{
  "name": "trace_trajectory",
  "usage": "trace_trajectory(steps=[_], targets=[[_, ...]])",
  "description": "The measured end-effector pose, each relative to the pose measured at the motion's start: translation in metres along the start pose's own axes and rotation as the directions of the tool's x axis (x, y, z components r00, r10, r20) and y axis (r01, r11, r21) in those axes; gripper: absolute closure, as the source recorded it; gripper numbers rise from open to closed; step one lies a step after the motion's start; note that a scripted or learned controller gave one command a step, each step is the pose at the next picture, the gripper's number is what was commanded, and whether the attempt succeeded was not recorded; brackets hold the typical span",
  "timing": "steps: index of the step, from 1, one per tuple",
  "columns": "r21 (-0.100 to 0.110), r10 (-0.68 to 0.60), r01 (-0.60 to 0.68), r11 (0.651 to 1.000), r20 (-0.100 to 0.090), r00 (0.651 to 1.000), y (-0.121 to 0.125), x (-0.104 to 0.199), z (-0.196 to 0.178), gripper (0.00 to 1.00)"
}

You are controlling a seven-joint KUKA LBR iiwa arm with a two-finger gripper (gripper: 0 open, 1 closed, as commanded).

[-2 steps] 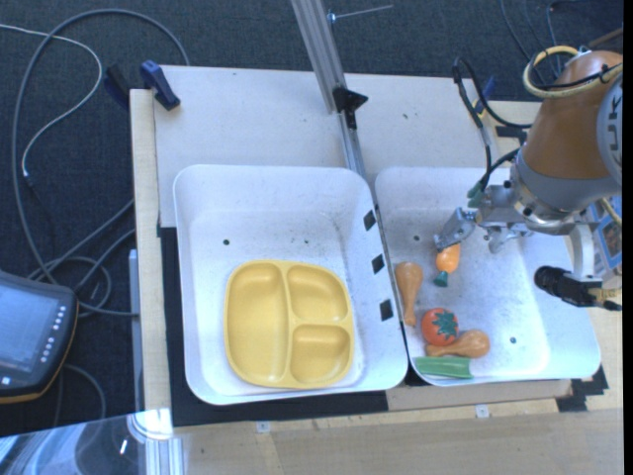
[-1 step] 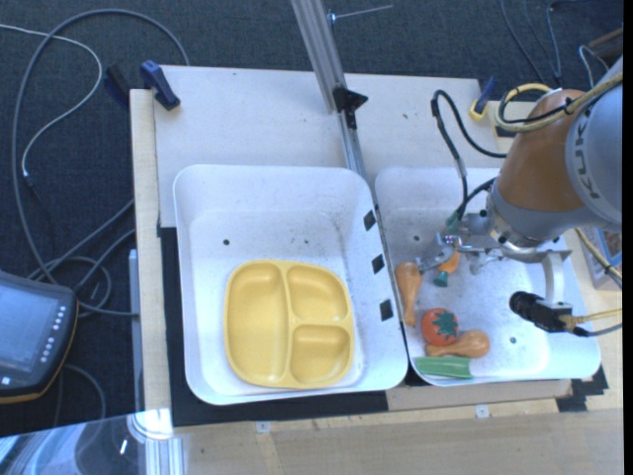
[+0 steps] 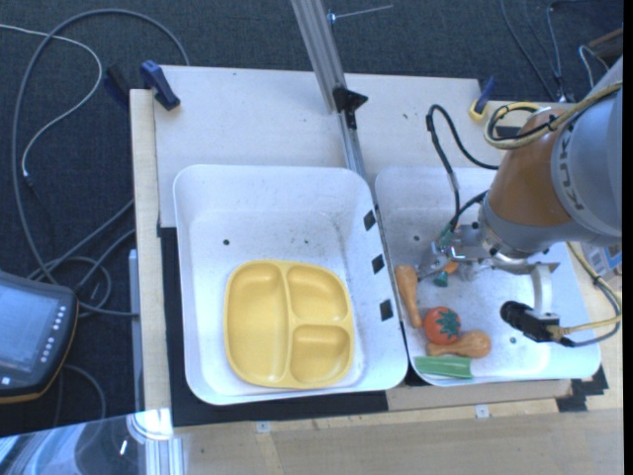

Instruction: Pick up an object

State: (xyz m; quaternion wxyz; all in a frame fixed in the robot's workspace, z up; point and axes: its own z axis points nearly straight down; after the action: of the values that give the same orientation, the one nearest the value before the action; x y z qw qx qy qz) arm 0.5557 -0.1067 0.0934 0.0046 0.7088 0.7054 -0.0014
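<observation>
claw [image 3: 442, 265]: mine, low in the right bin [image 3: 554, 364]; grip state I cannot tell
carrot [image 3: 406, 294]: just left of claw
tomato [image 3: 442, 324]: just below claw

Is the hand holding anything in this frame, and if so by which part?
Nothing visibly held. The hand hovers in the right bin, above the carrot and tomato, which lie on the floor.

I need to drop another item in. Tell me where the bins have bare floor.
Left bin: a wide bare strip between its far wall and the yellow divided plate. Right bin: bare floor at the far end, crossed by a black cable. Crowded: the right bin's near end, with the carrot, tomato, orange gourd, green piece and gripper.
</observation>
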Motion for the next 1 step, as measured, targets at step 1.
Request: trace_trajectory(steps=[1], targets=[[-0.004,0.000,0.000,1.000,-0.001,1.000,0.0009,0.0003,-0.0121,1.00]])
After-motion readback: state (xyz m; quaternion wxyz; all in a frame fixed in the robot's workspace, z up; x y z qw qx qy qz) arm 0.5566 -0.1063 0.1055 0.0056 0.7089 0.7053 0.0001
